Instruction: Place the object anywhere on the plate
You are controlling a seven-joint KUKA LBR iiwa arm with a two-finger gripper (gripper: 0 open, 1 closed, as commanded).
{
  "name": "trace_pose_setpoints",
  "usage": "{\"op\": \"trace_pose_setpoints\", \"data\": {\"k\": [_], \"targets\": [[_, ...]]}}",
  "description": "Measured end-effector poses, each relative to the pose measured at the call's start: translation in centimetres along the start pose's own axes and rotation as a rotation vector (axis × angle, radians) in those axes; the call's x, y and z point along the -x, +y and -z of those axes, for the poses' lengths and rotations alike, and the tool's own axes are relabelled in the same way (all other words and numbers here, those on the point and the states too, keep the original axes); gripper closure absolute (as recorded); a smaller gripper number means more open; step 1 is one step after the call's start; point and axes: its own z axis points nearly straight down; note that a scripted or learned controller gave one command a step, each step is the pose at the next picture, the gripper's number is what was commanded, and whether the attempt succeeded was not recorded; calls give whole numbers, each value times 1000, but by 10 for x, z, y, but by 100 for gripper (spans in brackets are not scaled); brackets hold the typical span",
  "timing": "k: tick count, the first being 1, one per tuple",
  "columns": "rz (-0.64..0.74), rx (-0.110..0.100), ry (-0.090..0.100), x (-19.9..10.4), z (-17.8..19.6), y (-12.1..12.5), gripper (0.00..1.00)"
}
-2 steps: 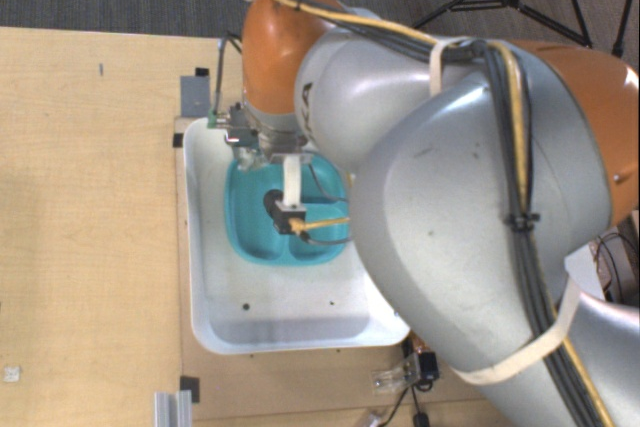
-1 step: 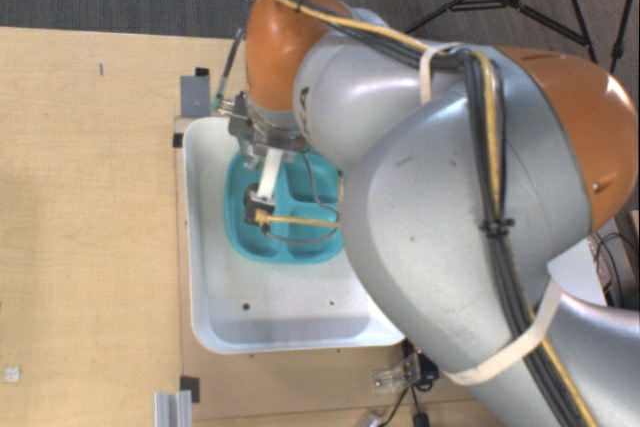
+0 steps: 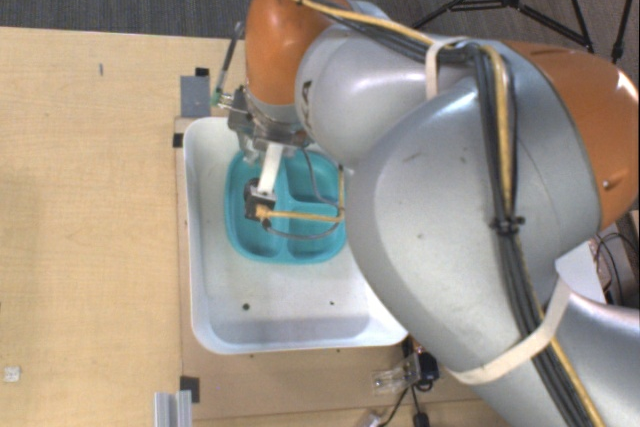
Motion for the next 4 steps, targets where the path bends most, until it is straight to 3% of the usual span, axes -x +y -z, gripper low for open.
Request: {"op": "trace_pose_setpoints", "data": {"k": [1,2,3,4], "targets": [[8,5,3,-3,12,1,100],[-231,-1,6,39,2,-71,100],[-370,3,8,26,-5,-137,100],[-695,-10,-16,133,68,-141,100]]}}
